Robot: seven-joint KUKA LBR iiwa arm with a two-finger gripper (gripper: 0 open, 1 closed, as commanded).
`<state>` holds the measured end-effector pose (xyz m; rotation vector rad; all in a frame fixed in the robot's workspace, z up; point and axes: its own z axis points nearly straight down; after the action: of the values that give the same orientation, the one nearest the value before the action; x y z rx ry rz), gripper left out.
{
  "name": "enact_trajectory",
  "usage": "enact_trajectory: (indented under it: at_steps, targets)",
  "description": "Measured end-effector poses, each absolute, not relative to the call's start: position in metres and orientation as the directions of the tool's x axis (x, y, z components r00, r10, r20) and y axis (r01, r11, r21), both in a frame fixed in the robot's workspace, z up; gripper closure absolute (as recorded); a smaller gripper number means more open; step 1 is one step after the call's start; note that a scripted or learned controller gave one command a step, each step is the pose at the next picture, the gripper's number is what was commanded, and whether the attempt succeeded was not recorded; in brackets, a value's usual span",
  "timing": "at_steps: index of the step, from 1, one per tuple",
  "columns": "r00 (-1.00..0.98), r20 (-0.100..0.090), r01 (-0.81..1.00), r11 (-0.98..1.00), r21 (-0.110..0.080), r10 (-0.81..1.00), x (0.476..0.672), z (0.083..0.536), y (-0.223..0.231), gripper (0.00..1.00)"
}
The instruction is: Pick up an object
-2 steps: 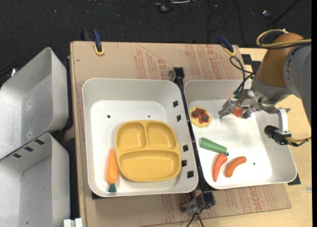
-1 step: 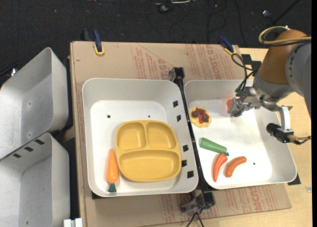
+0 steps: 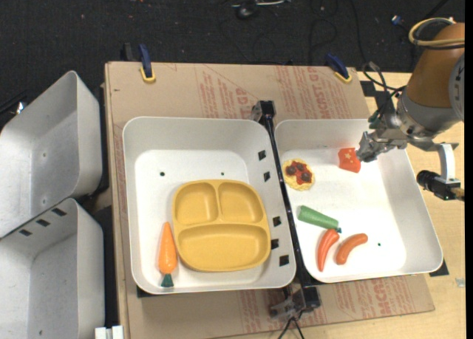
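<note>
Fingers of the gripper (image 3: 363,149) sit low over the far part of the right bin (image 3: 414,204), their tips right against a small red object (image 3: 349,159), which looks like a toy strawberry or pepper piece. Whether they are apart, together or clamped on it cannot be told from this angle; the red piece lies just left of the tips, touching or nearly so. The arm (image 3: 436,79) comes in from the right, grey at the wrist with an orange section above.

In the same bin, left of the red object, lies a small round pastry with dark red topping (image 3: 299,173). Nearer, a green pepper (image 3: 318,218), a red chili (image 3: 326,247) and an orange sausage (image 3: 350,247) lie close together.

The left bin (image 3: 148,182) holds a yellow divided plate (image 3: 221,224), and an orange carrot (image 3: 168,250) lies just beside the plate's left edge. Both bins rest on a board on the counter (image 3: 451,219).
</note>
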<state>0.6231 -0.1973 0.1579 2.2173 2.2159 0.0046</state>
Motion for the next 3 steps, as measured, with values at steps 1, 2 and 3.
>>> enact_trajectory:
  at_steps: [1,2,3]
  targets:
    - [-0.002,-0.003,1.0,0.002,0.007,1.0,0.631,0.205,-0.202,1.0]
    - [-0.002,-0.002,1.0,0.003,0.005,1.0,0.632,0.249,-0.202,1.0]
    - [-0.007,0.001,1.0,0.007,0.0,1.0,0.619,0.255,-0.151,1.0]
